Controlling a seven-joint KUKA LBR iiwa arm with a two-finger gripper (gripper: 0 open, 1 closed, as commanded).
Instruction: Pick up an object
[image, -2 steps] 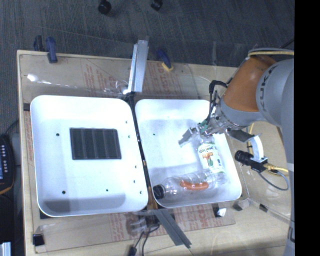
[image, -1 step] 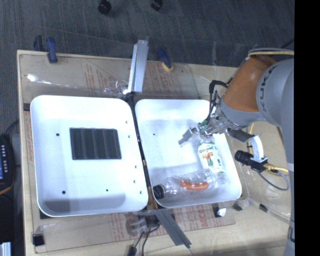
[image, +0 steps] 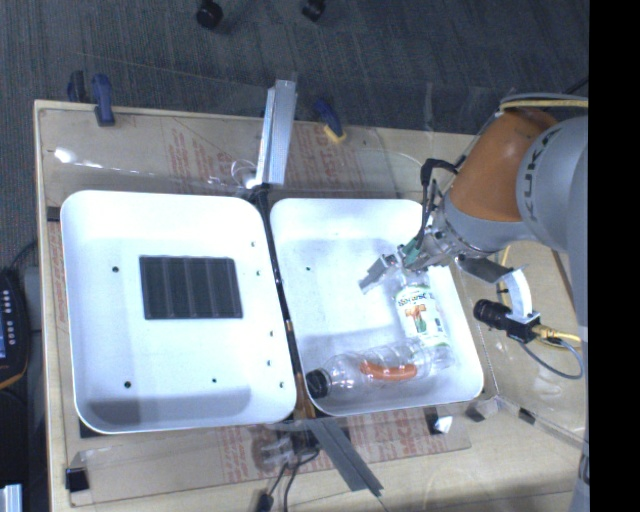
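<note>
Down in the lower right of the frame, inside the right bin (image: 300, 230), lies a clear plastic bottle (image: 375, 368) on its side. Its long axis runs roughly left to right across the picture, tilted a little so that the right end sits higher; its dark cap (image: 318, 383) points toward the lower left, close to the bin's near-left corner. An orange patch shows through the bottle's clear wall, about midway along it. Just above its right end stands or leans a second, smaller white bottle (image: 421, 312) with a green and orange label, its long axis running almost straight up and down the frame (which end is the top I cannot make out), and the two look to be touching or very nearly so.

The gripper (image: 392, 266) hangs over the right bin, right of the frame's centre, at the upper end of the white bottle. Its fingers read as a blurred grey shape pointing left and down, and whether they are apart or together cannot be told; nothing is visibly clamped between them. The grey arm (image: 545, 190) with its orange band enters from the upper right.

The left bin (image: 100, 230) fills the left half and carries a dark ribbed rectangle (image: 190, 287) on its floor.
</note>
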